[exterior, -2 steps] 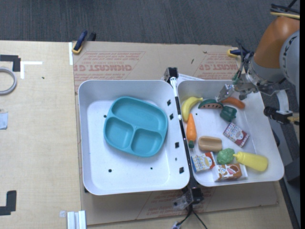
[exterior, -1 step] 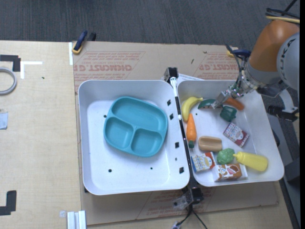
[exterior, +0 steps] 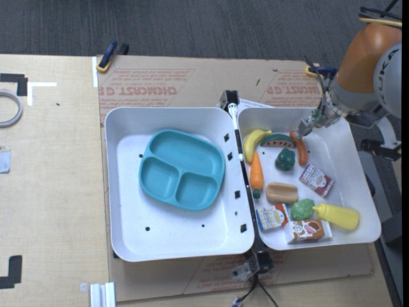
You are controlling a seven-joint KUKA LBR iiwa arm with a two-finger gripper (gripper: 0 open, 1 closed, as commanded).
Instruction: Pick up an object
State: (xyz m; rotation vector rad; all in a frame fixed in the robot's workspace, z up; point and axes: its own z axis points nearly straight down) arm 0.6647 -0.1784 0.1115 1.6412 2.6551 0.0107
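Two shallow white bins are seen side by side on a cardboard-covered bench. The left bin [exterior: 121, 190] holds a teal divided plate [exterior: 182, 169], which lies flat near the bin's middle with its three compartments facing up. The right bin [exterior: 358, 165] holds a scatter of toy foods. A yellow banana [exterior: 254, 142] lies at the far left of that bin, with an orange carrot [exterior: 256, 172] just nearer than it along the left wall. A watermelon slice [exterior: 278, 141] is placed to the right of the banana, and a dark green vegetable [exterior: 285, 160] sits just nearer than the slice. A red-orange sausage [exterior: 300, 148] lies tilted beside them. A hot dog bun [exterior: 281, 192] rests near the bin's middle, with a small red-and-white carton [exterior: 316, 180] to its right. At the near side a green broccoli [exterior: 303, 209] is found touching a yellow squeeze bottle [exterior: 339, 215], and two small printed packets [exterior: 289, 224] lie at the near edge. The gripper [exterior: 308, 125] is lowered at the far side of the right bin, directly above the far end of the sausage and close to it. Whether the pincer is released or clenched cannot be told at this scale, and nothing is clearly seen between its tips. The grey arm with its orange band [exterior: 367, 50] is seen reaching in from the right.
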